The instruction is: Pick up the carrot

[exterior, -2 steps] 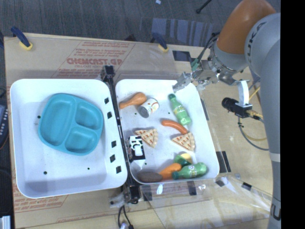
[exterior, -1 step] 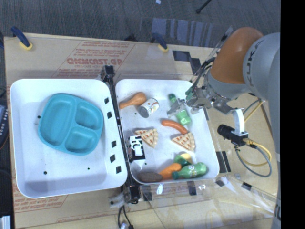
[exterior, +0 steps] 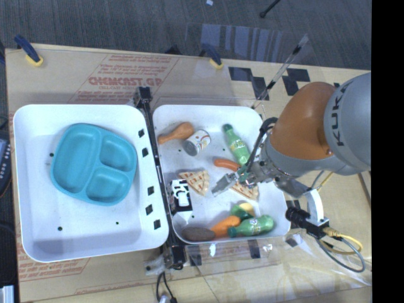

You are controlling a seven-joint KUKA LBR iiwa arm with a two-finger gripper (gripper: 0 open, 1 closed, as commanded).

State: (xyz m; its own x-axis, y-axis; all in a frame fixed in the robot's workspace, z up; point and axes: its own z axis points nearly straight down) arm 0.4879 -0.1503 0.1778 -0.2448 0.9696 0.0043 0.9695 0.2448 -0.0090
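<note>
Right bin [exterior: 189, 115], cluttered. Carrot [exterior: 223, 226] lies near the front wall, orange body with a green top, between a dark brown item [exterior: 197, 233] to its left and a green bottle [exterior: 252, 225] touching its right end. Long axis runs roughly left-right, tilted up slightly toward the right.

End effector [exterior: 228, 183] sits mid-bin, just above a waffle-like wedge [exterior: 246, 189] and beside a second wedge [exterior: 197, 182]. From it the carrot lies toward the front edge of the bin, near but not touching, almost straight down in the view. Fingers too blurred and small against the clutter; cannot tell whether spread or pressed together. Nothing visibly held.

Arm reaches in from the right, orange band [exterior: 302, 126] over the bin's right rim, wrist angled down and left toward the bin centre.

Judgement: approach stage; the move needed is a short shift toward the front wall, jaws set across the carrot's long axis. Bottle crowding is the risk.
</note>
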